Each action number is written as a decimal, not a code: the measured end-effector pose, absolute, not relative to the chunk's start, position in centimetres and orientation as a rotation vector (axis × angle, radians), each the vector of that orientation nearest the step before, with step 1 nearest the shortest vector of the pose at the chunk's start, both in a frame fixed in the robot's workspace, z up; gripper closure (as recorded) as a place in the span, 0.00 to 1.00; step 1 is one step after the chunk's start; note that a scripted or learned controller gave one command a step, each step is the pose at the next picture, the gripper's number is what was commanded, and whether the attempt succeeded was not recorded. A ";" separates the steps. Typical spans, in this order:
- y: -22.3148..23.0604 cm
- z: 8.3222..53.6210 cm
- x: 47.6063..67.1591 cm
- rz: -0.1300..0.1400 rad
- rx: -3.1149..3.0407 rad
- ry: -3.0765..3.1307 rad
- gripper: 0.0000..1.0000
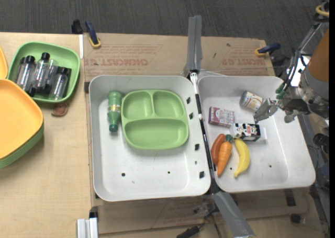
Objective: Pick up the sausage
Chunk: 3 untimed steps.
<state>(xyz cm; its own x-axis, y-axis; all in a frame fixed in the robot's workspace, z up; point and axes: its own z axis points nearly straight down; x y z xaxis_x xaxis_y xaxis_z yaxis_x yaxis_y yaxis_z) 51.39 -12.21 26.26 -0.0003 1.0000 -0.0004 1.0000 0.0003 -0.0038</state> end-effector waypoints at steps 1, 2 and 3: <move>-12.3 27.0 51.4 0.007 -2.220 -2.217 1.00; -13.5 35.3 55.7 0.003 -2.000 -2.423 1.00; -16.3 40.9 61.2 0.003 -2.191 -2.253 1.00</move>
<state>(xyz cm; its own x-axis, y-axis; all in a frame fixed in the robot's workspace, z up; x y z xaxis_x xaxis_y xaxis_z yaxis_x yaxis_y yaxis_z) 61.22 -16.29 40.89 -0.0279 0.9996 -0.0022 0.9996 0.0279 -0.0007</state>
